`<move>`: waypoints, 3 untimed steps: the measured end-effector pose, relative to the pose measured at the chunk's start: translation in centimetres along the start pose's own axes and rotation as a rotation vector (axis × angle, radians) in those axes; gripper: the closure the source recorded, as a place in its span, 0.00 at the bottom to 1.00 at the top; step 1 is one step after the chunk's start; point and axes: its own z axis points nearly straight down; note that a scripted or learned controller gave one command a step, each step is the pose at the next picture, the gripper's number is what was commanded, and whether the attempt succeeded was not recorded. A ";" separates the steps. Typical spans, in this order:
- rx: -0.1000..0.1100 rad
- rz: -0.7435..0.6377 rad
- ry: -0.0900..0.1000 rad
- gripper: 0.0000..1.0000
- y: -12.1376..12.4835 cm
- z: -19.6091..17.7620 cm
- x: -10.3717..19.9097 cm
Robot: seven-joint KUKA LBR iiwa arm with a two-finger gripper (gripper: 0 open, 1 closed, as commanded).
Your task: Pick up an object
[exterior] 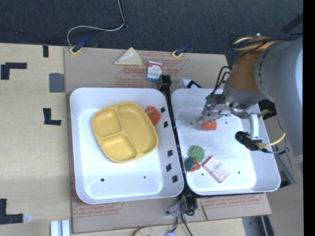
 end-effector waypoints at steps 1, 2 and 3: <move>0.001 0.000 0.000 1.00 -2.8 -6.7 7.4; 0.003 0.000 0.000 1.00 -1.5 -6.6 13.0; 0.002 0.001 -0.002 1.00 1.2 -6.6 11.1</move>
